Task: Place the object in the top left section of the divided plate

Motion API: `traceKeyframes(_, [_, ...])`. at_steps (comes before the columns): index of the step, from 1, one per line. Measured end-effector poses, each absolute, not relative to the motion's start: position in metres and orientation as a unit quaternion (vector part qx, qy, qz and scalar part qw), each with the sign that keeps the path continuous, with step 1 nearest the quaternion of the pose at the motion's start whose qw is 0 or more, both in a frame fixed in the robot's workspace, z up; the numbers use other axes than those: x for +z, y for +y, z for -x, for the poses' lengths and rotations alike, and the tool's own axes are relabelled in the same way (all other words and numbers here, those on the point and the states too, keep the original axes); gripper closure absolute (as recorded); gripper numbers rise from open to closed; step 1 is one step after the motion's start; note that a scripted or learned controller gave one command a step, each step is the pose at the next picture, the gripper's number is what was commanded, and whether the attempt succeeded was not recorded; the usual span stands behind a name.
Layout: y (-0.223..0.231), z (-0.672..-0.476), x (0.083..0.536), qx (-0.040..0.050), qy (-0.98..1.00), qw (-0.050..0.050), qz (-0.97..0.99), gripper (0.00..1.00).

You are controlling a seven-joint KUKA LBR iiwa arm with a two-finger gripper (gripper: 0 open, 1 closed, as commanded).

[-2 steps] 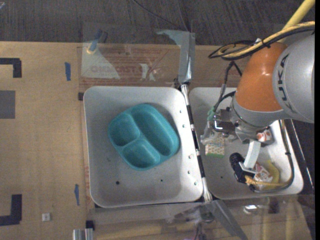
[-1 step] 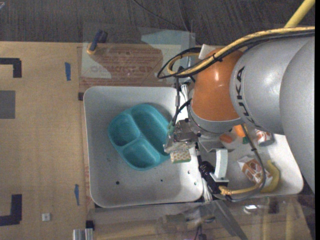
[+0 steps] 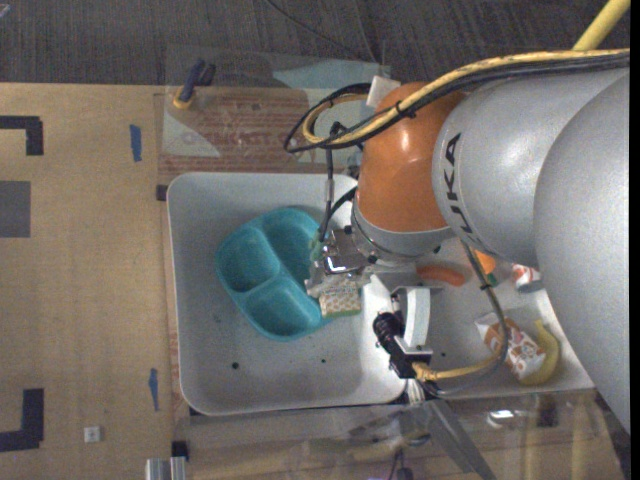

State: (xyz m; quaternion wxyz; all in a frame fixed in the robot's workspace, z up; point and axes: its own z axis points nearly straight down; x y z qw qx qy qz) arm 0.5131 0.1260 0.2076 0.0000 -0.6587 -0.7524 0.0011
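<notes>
A teal divided plate [image 3: 268, 271] with three sections lies in the left white bin [image 3: 200, 348], tilted in the view. My gripper [image 3: 333, 268] hangs at the plate's right edge, under the orange wrist band. A small patterned beige and green object [image 3: 341, 301] shows just below the gripper, beside the plate's lower right rim and over the wall between the bins. The arm hides much of the object, so whether it is held or resting there is unclear. All visible sections of the plate look bare.
The right bin holds an orange carrot-like piece [image 3: 441, 275], a printed packet [image 3: 507, 344] and a yellow banana [image 3: 546, 356], mostly under the arm. A wooden board [image 3: 250, 128] with a clamp [image 3: 190, 80] lies behind the left bin. Cables [image 3: 450, 372] trail near the front.
</notes>
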Motion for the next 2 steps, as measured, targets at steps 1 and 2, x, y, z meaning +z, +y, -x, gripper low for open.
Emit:
traceKeyframes(1, [0.138, -0.511, 0.231, 0.0015, -0.678, 0.0, 0.735, 1.0])
traceKeyframes(2, [0.176, -0.52, 0.222, 0.001, -0.783, 0.0, 0.623, 1.0])
